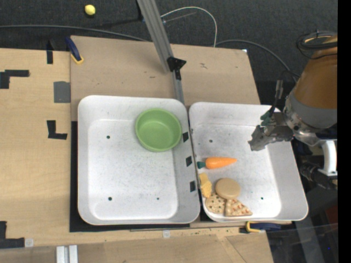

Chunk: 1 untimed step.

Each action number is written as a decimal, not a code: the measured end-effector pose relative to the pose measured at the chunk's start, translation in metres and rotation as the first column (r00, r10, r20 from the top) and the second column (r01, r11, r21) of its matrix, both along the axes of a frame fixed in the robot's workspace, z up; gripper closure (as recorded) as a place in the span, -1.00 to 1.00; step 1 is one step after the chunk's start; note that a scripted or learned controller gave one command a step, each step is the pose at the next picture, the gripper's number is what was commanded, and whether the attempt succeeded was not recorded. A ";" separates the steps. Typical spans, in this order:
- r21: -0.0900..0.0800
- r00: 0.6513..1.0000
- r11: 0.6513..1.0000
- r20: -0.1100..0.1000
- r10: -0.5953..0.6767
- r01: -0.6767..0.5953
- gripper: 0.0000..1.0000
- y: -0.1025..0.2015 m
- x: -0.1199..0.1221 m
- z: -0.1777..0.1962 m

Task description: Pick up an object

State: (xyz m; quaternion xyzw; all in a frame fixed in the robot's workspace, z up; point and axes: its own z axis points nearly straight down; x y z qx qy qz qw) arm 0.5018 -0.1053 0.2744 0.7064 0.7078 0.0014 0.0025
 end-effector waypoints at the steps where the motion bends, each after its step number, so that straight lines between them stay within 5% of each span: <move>1: 0.003 1.000 1.000 -0.007 0.005 -0.005 1.00 0.051 0.002 0.000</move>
